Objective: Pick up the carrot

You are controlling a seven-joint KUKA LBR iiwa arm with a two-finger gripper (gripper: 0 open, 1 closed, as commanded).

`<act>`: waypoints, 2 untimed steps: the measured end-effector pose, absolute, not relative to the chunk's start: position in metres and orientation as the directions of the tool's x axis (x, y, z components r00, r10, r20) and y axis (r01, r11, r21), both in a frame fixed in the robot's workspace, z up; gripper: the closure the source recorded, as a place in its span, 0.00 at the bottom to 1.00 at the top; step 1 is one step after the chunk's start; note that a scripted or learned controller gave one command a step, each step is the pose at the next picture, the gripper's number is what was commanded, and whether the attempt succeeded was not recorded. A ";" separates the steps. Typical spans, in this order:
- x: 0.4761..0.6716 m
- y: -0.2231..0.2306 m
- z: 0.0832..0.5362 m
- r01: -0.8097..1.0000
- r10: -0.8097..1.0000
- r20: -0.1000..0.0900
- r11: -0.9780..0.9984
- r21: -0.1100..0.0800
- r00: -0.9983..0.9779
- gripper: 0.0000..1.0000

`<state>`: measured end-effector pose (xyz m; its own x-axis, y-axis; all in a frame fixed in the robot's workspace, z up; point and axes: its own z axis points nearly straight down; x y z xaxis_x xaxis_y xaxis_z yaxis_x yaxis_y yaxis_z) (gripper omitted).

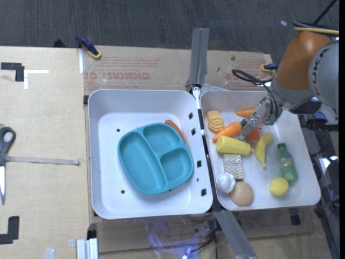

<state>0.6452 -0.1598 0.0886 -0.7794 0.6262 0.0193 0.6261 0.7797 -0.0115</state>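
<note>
The pincer (pixel 249 129), grip state unclear, hovers beside the carrot (pixel 228 130): light, stiff, smooth, best pinched across its thick middle.

High slanted view over both bins (pixel 97 161)

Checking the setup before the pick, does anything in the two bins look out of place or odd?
One thing: an orange sausage-shaped piece lies in the left white bin, wedged behind the blue divided plastic plate, apart from the other toy food, which is piled in the right white bin.
</note>
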 end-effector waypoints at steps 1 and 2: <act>0.648 -0.125 0.090 0.924 0.924 0.004 0.383 -0.009 -0.383 0.00; 0.649 -0.124 0.100 0.922 0.922 -0.003 0.388 -0.005 -0.388 1.00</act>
